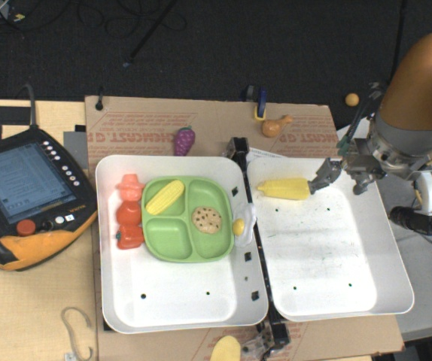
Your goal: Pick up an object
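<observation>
At the far left a teach pendant (28,194) with an orange underside lies on the surface (20,307). The left bin (171,307) holds a red toy bottle (129,213) beside a green divided plate (190,220); on the plate lie a yellow corn cob (163,196) and a cookie (207,219). A small yellow piece (238,227) sits at the plate's right rim, against the bin wall. Behind the bins, on the cardboard sheet (141,130), lie a purple grape bunch (184,141) and an orange pear-like toy (275,125). A yellow lemon-like toy (226,348) rests at the front edge.

In the right bin (336,269) a yellow corn-like toy (284,189) lies near the back left corner, flat on the bin floor. The gripper (344,173) hangs just to its right, low over the back of the bin; its dark fingers appear spread apart with nothing between them. One finger (324,176) comes close to the toy's right end, though contact cannot be made out.

Judging from this, the pick is not yet done: the toy rests in the bin ungrasped. Closing on it and lifting remain.
</observation>
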`<control>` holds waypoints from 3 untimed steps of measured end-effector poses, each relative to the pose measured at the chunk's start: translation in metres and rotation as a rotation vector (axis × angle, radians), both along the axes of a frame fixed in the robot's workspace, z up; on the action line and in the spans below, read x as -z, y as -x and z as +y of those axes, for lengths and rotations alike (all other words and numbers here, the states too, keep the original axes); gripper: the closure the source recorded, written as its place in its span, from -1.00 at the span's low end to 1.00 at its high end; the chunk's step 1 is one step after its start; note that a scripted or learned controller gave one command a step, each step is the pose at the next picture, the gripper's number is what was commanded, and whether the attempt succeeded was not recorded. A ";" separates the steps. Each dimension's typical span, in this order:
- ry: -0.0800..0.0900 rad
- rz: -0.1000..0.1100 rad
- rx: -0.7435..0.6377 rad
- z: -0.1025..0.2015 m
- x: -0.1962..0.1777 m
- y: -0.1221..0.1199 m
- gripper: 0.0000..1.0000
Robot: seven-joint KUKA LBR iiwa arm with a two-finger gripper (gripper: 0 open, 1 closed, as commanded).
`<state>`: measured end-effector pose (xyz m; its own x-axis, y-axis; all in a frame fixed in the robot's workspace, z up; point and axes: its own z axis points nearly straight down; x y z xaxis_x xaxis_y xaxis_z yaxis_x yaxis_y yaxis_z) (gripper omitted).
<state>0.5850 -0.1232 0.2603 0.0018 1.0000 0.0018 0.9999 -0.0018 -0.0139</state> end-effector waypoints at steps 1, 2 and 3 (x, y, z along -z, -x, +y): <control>0.002 -0.013 -0.002 0.000 -0.007 -0.002 -1.00; 0.000 -0.007 -0.002 0.006 0.037 -0.001 -1.00; 0.000 -0.007 -0.002 0.010 0.098 -0.009 -1.00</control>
<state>0.5941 -0.1134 0.1627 -0.0005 1.0000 0.0015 1.0000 0.0005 -0.0065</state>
